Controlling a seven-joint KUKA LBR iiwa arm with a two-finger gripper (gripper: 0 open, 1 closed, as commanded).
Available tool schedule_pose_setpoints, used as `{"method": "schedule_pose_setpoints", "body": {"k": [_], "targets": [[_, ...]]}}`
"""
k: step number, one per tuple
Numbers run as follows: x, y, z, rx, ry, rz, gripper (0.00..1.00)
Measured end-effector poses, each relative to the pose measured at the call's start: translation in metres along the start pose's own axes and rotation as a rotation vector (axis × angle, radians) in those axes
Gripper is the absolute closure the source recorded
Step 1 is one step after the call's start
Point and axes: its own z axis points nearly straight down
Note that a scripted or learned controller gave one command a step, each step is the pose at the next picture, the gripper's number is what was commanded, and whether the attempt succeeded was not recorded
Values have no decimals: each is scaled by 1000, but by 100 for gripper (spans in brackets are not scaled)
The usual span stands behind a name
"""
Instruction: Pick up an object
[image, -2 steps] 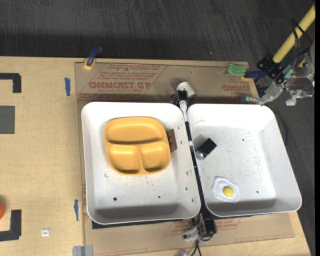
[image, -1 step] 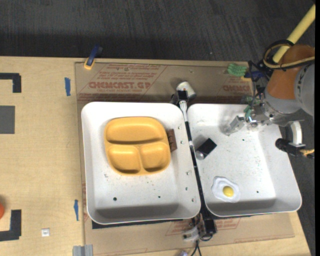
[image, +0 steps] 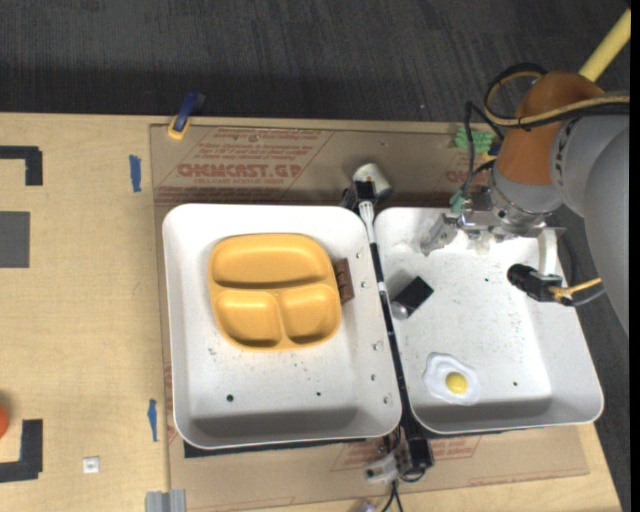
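Observation:
The right bin (image: 570, 370) holds a small black block (image: 413, 292) near its left wall, with a small grey round piece (image: 400, 310) touching its lower corner. A toy fried egg (image: 450, 380) lies toward the bin's front. The left bin (image: 190, 330) holds a yellow divided plate (image: 273, 290), and a small brown object (image: 340, 281) rests against the plate's right edge. My gripper (image: 440, 235) hangs over the back of the right bin, above and to the right of the black block and apart from it. Nothing shows in its grasp.
The grey arm with its orange band (image: 540, 130) fills the upper right corner. A black connector with a yellow cable (image: 535, 282) hangs over the right bin's right side. A ridge (image: 385, 330) separates the two bins. Blue clips and tape sit on the bench at left.

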Motion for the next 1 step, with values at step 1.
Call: {"method": "schedule_pose_setpoints", "body": {"k": [1], "targets": [[20, -66, 15, 4, 2, -80, 0]]}}
